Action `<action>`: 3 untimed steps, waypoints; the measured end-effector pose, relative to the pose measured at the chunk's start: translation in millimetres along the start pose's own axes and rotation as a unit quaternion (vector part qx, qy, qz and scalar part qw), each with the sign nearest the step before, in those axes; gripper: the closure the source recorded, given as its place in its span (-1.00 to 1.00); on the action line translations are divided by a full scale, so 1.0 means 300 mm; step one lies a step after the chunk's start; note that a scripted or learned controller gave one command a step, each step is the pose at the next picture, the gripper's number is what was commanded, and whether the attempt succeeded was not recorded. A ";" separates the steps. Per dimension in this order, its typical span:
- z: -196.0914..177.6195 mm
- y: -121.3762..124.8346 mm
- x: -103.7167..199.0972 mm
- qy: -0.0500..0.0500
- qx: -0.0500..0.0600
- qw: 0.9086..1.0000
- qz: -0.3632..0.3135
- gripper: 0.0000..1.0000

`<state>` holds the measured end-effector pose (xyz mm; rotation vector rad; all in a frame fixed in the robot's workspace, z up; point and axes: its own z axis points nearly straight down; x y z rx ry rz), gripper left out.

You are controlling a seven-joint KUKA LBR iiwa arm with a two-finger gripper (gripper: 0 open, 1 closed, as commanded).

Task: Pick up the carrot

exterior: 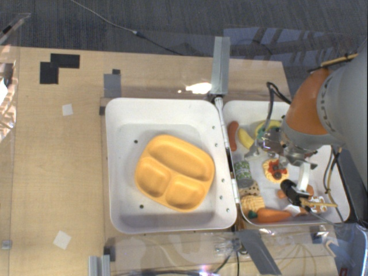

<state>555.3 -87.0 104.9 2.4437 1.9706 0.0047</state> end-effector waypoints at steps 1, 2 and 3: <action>0.029 0.074 -0.166 0.001 -0.012 0.998 0.061 -1.00; -0.018 0.085 -0.170 -0.002 -0.018 0.998 0.057 1.00; -0.014 0.083 -0.170 -0.003 -0.017 0.998 0.057 -1.00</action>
